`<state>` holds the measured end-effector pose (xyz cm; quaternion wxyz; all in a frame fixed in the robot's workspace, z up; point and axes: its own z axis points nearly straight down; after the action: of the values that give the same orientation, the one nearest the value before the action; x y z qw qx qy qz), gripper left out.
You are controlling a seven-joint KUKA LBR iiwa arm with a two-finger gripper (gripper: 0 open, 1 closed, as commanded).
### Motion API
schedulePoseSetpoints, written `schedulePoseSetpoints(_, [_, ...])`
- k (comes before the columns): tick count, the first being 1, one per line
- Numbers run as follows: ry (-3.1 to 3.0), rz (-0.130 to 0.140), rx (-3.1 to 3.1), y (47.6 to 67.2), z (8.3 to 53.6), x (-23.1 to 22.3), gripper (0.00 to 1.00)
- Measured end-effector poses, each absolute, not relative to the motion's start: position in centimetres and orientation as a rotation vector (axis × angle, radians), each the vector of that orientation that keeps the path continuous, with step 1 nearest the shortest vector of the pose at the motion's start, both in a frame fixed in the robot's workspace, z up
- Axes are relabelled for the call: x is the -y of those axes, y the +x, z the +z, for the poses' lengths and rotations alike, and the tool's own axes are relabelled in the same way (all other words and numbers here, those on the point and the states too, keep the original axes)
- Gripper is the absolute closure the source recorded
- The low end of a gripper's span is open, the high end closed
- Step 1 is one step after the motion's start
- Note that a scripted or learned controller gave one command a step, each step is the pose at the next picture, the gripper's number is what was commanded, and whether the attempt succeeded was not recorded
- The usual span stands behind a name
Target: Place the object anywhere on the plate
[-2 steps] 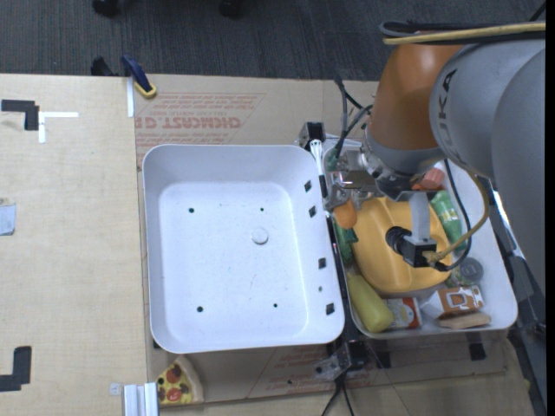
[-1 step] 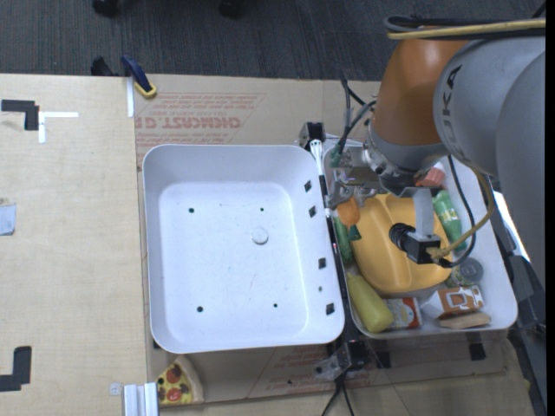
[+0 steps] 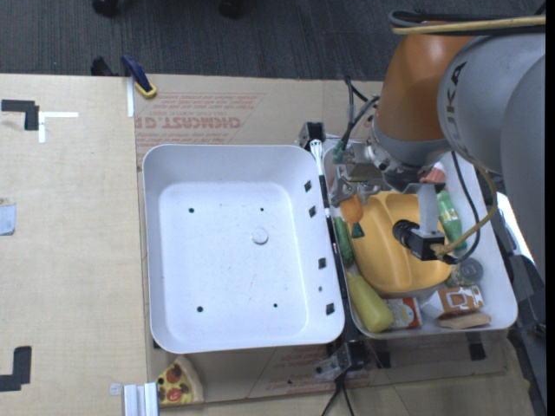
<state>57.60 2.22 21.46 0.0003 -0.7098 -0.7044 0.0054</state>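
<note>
Arm [image 3: 468, 76]: we see it over the right bin [image 3: 503, 258], right of frame.
Gripper [image 3: 357, 180]: we cannot tell its state.
Yellow plate [image 3: 395, 254]: tilted among toy foods.
Left bin [image 3: 234, 241]: centre of frame.

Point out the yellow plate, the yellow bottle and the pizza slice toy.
yellow plate [image 3: 390, 254]: camera view, on its bare domed surface.
yellow bottle [image 3: 368, 304]: camera view, mid-body.
pizza slice toy [image 3: 178, 384]: camera view, on its topped face.
</note>
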Motion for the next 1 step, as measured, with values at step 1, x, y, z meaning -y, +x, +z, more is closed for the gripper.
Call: schedulePoseSetpoints(1, [-2.23, 0.02, 2.213, 57.68, 22.26, -2.03, 1.0])
